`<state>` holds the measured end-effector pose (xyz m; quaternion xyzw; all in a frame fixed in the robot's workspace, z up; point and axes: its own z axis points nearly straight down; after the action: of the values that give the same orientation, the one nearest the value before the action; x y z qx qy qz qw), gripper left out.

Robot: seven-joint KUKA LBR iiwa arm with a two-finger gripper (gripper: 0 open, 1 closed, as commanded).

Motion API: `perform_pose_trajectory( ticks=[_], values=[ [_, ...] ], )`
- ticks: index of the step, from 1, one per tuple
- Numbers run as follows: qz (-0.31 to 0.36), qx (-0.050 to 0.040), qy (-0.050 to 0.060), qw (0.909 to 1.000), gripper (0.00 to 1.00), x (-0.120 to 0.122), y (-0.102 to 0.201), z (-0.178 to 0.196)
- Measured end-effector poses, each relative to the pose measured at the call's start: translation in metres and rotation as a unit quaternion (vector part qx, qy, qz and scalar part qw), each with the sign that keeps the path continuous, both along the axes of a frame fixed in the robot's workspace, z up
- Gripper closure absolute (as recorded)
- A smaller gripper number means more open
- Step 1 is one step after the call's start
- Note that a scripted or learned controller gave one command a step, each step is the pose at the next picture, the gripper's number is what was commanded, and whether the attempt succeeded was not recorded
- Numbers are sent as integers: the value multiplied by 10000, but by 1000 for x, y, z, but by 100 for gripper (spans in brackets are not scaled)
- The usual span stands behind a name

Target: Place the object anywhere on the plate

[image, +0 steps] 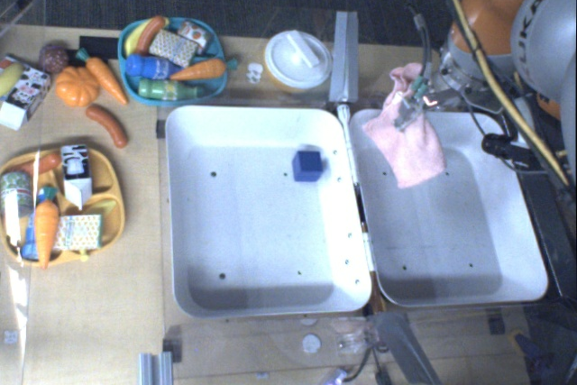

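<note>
We see the tool (pixel 419 96) at the upper right of the frame, its fingers pinched on a limp pink cloth (pixel 410 140) that drapes into the right white bin (pixel 469 275). A small blue cube (pixel 307 165) sits in the left white bin (pixel 252 284).

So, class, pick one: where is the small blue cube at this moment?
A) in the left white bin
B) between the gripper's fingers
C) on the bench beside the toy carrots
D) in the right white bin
A: the blue cube sits on the floor of the left bin, near its upper right, apart from the pink cloth over the right bin.
</note>
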<state>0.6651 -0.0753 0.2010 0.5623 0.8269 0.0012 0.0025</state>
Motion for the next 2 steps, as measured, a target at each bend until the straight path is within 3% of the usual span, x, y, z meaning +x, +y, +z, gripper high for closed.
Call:
perform_pose_trajectory(
  ticks=[1, 2],
  values=[
    [39, 2, 3, 10000, 100, 2, 2, 24],
    [2050, -2, 11, 9788, 100, -19, 59, 22]
  ],
)
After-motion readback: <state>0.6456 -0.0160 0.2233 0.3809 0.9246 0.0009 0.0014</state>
